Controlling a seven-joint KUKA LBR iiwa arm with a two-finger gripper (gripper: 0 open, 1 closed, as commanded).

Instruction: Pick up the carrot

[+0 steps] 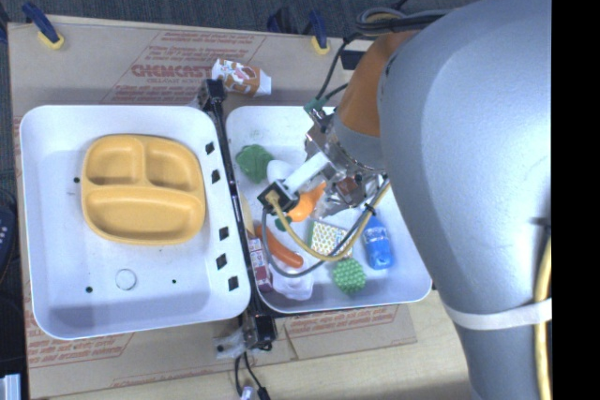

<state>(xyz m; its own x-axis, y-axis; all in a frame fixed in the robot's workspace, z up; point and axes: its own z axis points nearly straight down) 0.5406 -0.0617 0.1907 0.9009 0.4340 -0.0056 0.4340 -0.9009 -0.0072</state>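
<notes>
An orange carrot (282, 253) lies slanted in the lower left part of the right bin (412, 281), partly under a yellow cable. A second orange piece (307, 203) shows just above it, right against my gripper (335, 186). The gripper is low over the middle of the right bin, and the grey arm hides most of it. Whether the upper orange piece is in its grasp I cannot tell.
Around the gripper lie a green broccoli-like toy (251, 161), a white object (280, 171), a yellow-and-white checkered item (325, 237), a blue object (377, 249) and a bumpy green ball (349, 275). The left bin (37, 201) holds a yellow divided plate (143, 185). A small packet (239, 76) lies behind the bins.
</notes>
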